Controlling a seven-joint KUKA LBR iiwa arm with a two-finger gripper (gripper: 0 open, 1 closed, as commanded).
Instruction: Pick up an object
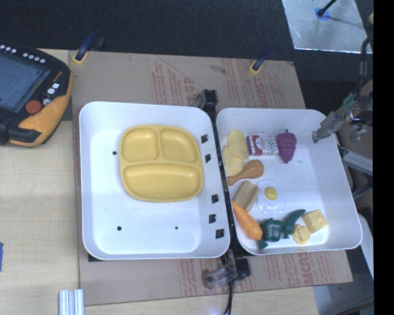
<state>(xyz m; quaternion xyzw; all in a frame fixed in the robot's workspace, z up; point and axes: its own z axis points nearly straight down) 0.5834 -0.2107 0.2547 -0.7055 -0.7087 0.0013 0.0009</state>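
Claw (323, 131) at right bin (328, 176) rim, jaw state unclear; aim for lone grapes (286, 146), descend straight, avoid carton (262, 144)

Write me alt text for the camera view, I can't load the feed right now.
The gripper hangs at the right bin's upper right edge, with nothing visibly held. That shallow white bin holds small toy foods, among them a purple plastic grape bunch, an orange plastic carrot and a fried egg. The left white bin holds a yellow three-compartment plastic plate.
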